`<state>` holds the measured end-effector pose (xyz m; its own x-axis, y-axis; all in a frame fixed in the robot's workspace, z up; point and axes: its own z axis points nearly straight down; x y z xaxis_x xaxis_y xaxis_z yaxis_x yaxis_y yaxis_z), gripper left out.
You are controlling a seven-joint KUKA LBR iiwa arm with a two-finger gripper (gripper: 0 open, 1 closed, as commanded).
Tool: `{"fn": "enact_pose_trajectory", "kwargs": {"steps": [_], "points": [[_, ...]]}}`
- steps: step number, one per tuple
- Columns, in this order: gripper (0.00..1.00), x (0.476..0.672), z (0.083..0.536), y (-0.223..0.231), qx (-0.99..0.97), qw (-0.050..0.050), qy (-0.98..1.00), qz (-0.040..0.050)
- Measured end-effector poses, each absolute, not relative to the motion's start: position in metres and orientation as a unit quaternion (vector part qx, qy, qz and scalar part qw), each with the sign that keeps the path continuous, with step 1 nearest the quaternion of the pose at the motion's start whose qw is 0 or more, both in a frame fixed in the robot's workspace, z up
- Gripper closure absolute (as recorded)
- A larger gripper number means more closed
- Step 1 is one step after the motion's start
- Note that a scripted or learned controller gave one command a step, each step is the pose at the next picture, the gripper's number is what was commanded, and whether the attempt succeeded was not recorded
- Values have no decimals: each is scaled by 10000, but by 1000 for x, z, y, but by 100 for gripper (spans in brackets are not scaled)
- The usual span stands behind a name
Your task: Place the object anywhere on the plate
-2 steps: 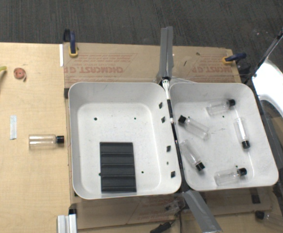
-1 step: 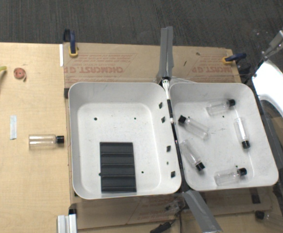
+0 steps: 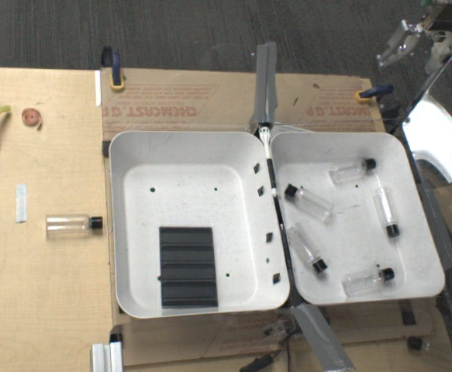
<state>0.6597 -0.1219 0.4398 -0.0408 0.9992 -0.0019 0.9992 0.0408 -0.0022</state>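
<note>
Five clear plastic vials with black caps (image 3: 307,200) are being kept on their sides in the right shallow white bin (image 3: 412,231), scattered and apart from one another, each being shown see-through along its cylindrical body and dark only at the capped end. A black ribbed rectangular plate (image 3: 187,267) is being borne flat in the near part of the left shallow white bin (image 3: 132,208), and one more capped vial (image 3: 72,223) is being left lying on the pale wooden bench (image 3: 39,285), just beside that bin. The metallic gripper (image 3: 402,43) is being held at the far right corner, well apart from the vials, and whether it is open or closed cannot be told.
</note>
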Motion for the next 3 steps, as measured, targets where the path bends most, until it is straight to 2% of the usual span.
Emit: {"fn": "enact_pose_trajectory", "kwargs": {"steps": [1, 2, 3], "points": [[0, 646, 440, -223, -7966, 2, -6045, 18], [0, 659, 440, -160, -8470, 7, -5316, 21], [0, 602, 440, -215, -8984, 4, -4391, 21]]}}
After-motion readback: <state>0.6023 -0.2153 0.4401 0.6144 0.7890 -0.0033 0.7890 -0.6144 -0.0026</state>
